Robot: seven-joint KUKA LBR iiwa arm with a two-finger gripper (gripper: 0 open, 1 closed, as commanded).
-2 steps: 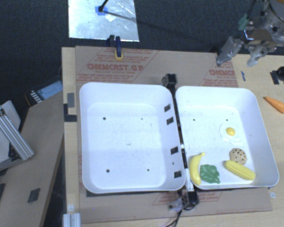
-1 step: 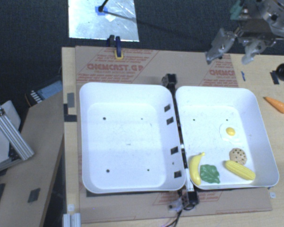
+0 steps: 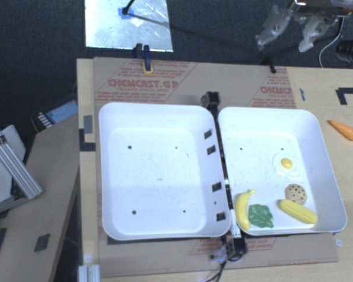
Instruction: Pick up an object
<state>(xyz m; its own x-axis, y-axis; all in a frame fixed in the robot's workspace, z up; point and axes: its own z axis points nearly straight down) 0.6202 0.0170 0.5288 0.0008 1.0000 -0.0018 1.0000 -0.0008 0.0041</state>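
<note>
Five small things lie in the right bin (image 3: 317,135), all gathered toward its near right corner. A fried egg (image 3: 286,164) sits farthest back of the group, near the bin's right wall. Just in front of it is a round brown cookie (image 3: 295,192), and touching or almost touching the cookie's near edge lies a yellow corn cob (image 3: 297,211), slanted toward the near right corner. To the left, a yellow banana (image 3: 242,208) lies along the bin's left wall, curved, with a green leafy piece (image 3: 260,216) pressed against its right side.

The left bin (image 3: 112,175) stands beside the right one, their inner walls meeting at a row of dark clips down the middle. Both rest on a brown cardboard sheet (image 3: 165,81) printed with red lettering, on the desk (image 3: 347,107). An orange carrot (image 3: 345,130) lies on the desk outside the right bin, beyond its right wall.

The end effector (image 3: 292,33) hangs well above and behind the right bin, over the dark floor beyond the desk's far edge. Its two pale fingers (image 3: 273,26) stand spread apart with nothing between them, well away from every object in the bin. A shiny metal sheet (image 3: 127,15) lies on the floor farther back at the left.
</note>
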